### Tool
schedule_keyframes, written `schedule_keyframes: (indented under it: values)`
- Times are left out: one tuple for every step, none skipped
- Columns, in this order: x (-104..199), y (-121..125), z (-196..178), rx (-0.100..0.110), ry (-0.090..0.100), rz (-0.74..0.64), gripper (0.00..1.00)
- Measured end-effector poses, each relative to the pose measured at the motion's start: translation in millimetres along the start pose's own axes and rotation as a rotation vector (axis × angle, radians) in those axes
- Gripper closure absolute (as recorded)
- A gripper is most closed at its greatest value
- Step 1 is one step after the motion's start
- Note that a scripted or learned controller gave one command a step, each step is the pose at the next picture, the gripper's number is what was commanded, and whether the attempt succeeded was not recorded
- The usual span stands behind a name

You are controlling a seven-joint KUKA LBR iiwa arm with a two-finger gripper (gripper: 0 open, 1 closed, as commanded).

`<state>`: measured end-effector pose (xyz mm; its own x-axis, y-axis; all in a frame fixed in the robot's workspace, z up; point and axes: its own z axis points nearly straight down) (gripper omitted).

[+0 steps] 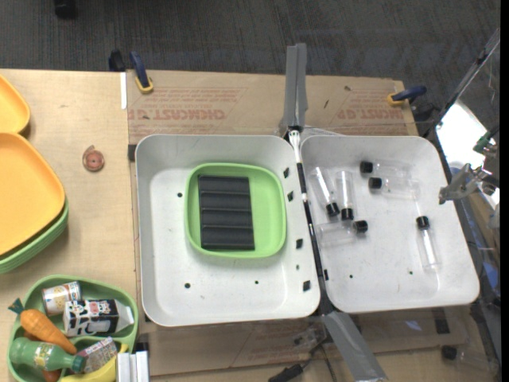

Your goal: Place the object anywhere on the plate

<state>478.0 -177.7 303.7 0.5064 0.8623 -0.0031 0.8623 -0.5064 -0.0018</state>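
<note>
A square green plate point(193, 213) sits in the middle of the left white bin point(159, 293), with a black ribbed block point(227, 212) lying on it. Several clear tubes with black caps lie loose in the right bin point(445, 293). One tube point(343, 195) is near the bin's left side, a short one point(374, 183) lies toward the back, and another point(426, 241) is near the right wall. My gripper point(464, 185) shows as a grey metal shape at the right bin's right rim, beside that wall and apart from the tubes. Nothing can be seen held in it.
Stacked orange plates point(24, 189) lie on the wooden bench at far left. A green bowl of toy food point(71, 333) stands at bottom left. Clamps point(141, 79) point(406, 95) pin the cardboard behind the bins. A grey divider bar point(295, 86) runs between the bins.
</note>
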Motion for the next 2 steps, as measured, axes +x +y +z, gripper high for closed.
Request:
schedule_keyframes:
  values:
    - [-13, 7, 31, 0.003, 0.001, -0.267, 0.00]
    - [-20, 11, 42, 0.002, 0.001, -0.238, 0.00]
